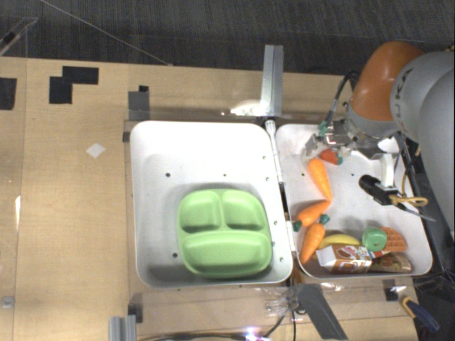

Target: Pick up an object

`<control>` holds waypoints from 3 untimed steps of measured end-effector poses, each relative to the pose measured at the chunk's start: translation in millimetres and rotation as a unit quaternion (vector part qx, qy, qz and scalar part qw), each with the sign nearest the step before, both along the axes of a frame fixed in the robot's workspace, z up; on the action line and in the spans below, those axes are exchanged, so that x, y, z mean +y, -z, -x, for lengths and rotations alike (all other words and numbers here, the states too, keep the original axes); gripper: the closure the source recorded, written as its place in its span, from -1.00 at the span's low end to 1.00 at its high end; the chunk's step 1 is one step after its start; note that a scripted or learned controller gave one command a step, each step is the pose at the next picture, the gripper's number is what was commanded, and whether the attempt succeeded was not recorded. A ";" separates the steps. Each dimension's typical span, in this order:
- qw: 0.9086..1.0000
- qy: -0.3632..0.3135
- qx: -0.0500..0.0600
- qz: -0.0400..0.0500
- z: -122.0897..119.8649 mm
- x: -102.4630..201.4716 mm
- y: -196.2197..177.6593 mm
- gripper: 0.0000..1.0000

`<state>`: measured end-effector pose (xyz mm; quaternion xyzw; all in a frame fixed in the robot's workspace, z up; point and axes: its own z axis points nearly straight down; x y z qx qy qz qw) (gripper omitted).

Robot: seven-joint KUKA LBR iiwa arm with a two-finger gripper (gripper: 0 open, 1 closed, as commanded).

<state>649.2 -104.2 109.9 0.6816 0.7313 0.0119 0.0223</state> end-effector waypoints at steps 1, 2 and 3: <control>0.998 -0.067 0.020 -0.005 -19.4 36.0 -95.0 -1.00; 0.998 -0.062 0.022 -0.005 -20.9 -2.4 12.2 -1.00; 0.995 -0.101 0.018 -0.003 18.6 13.0 19.2 -1.00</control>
